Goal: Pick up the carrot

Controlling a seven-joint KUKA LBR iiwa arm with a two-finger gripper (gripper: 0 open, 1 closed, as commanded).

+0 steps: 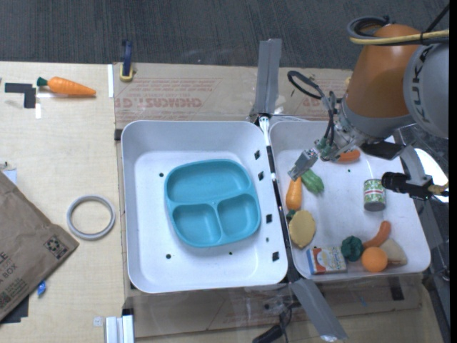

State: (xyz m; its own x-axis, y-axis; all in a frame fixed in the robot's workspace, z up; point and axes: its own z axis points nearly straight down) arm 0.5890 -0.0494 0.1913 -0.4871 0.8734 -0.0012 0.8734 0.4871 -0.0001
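1. On the bench (64, 163) at the far left lies a toy carrot (69, 86) with a green top, well apart from both bins.
2. Nearer on the bench's left side sits a grey ring (91, 216), and a brown cardboard box (25, 241) lies at the near left corner.
3. The left bin (136, 191) holds a blue divided plate (212, 202) with three compartments, set near the bin's middle.
4. The right bin (421, 241) stands just beside the left bin, and the two rims meet along the middle.
5. In the right bin, close to its left wall, a second carrot (293, 193) stands lengthwise, pointing far to near, with a green pepper-like piece (312, 182) just to its right.
6. Nearer than that carrot rests a yellow potato-like lump (301, 227), touching or almost touching its near end.
7. Along the near wall lie a small printed carton (328, 260), a dark green leafy piece (350, 247), an orange ball (374, 259) and a sausage (378, 233).
8. A small tin can (374, 194) stands upright toward the right side.
9. The gripper (305, 163) reaches down from the arm (385, 70) on the right, its tip just above the far end of the bin's carrot; I cannot tell how far apart the fingers are, and nothing is seen held between them.
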